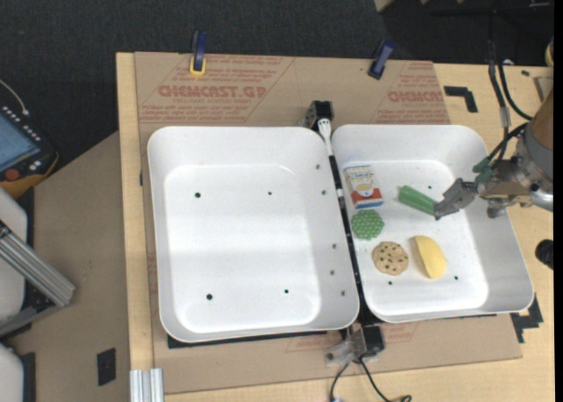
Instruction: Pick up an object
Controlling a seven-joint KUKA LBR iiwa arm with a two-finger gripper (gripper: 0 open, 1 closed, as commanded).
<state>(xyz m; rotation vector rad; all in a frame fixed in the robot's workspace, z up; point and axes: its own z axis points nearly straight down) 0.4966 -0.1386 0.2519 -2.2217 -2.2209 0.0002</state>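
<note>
You have five things in the right bin point(506, 290): a small carton point(361, 186), a green block point(417, 199), a green dotted disc point(367, 224), a cookie point(389, 258) and a yellow wedge point(430, 257). Take the carton as your landmark. The green block lies to its right, the disc just below it, the cookie further below, and the yellow wedge below and to the right, beside the cookie. The left bin point(167, 242) sits across the divider from the carton.

Your tool point(447, 203) hangs over the right bin to the right of the carton, its dark tip at the right end of the green block, touching or very nearly so. From this angle you cannot tell how the tool is set, and nothing is visibly caught in it, so treat the pick as not yet made.

The green block looks like the likely target, and that is where the risk is. The tip appears to meet the block at its end rather than across its middle, so a close there may pinch only a corner and let the block swivel out or slide toward the carton. A push downward could shove it along the smooth bin floor. Check that the block rises with the tool before you count it picked.
</note>
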